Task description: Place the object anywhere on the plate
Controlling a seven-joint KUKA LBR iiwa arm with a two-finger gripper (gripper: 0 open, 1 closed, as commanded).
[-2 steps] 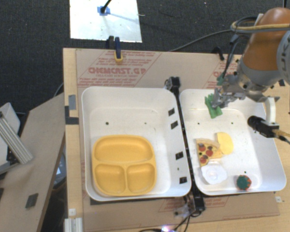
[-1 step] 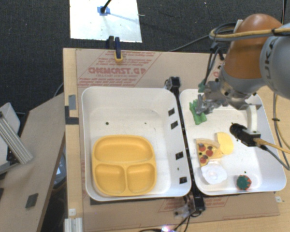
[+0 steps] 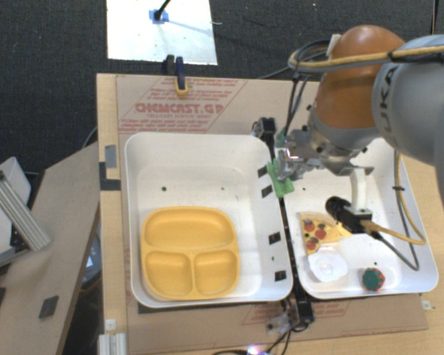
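One green piece [image 3: 283, 186] sits below the gripper [image 3: 283, 170], long axis toward us, top hidden. We cannot tell if the gripper clamps it.

A: How is the light here?

B: It is bright and even, and it seems to come from above. The two white bins [image 3: 200, 154] are almost washed out, and their walls lose detail.

A: Are there shadows?

B: Only soft ones. A weak shadow lies on the bin floor just below the gripper [image 3: 285, 170], and a thin one around the yellow plate [image 3: 190, 252], far to the left of the jaws.

A: Is the picture sharp?

B: Not very. It is a little grainy, and small things below and to the right of the jaws look soft. The orange band [image 3: 355, 72] above them shows a mild shine.
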